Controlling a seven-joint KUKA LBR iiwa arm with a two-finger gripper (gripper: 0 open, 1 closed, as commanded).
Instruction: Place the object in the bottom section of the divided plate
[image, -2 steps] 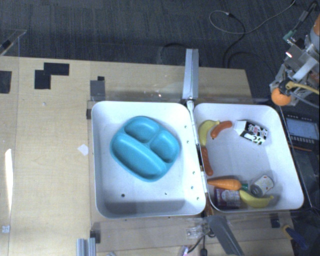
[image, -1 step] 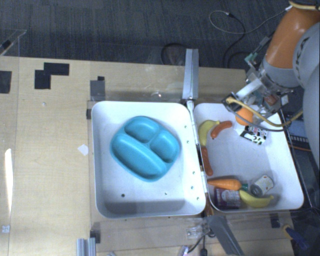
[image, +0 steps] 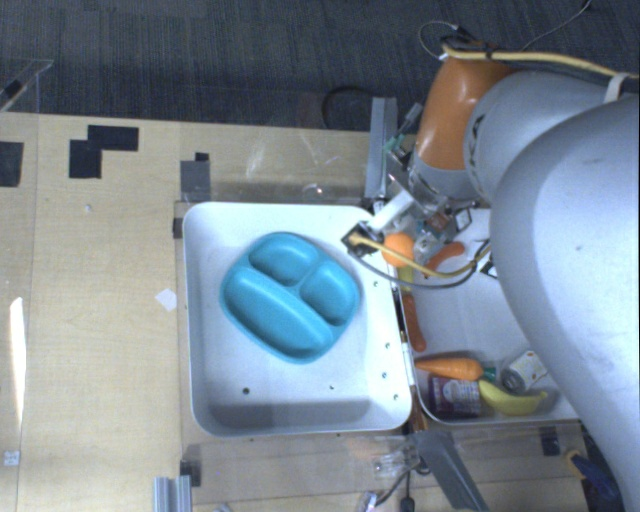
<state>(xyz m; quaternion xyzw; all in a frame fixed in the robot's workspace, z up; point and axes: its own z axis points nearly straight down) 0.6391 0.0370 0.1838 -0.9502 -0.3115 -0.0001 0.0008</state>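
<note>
A blue divided plate lies in the left white bin, with two small sections at the far side and one long section at the near side. All its sections hold nothing. My gripper hangs over the far left corner of the right bin, just right of the wall between the bins. A round orange object sits right at the gripper, partly covered by it and by a yellow cable. I cannot see whether it is held. An orange-red piece shows just right of the gripper.
The right bin's near end holds a carrot, a banana, a dark can and a small grey-white item. A thin reddish-orange stick lies along the dividing wall. The arm's big grey body covers most of the right bin.
</note>
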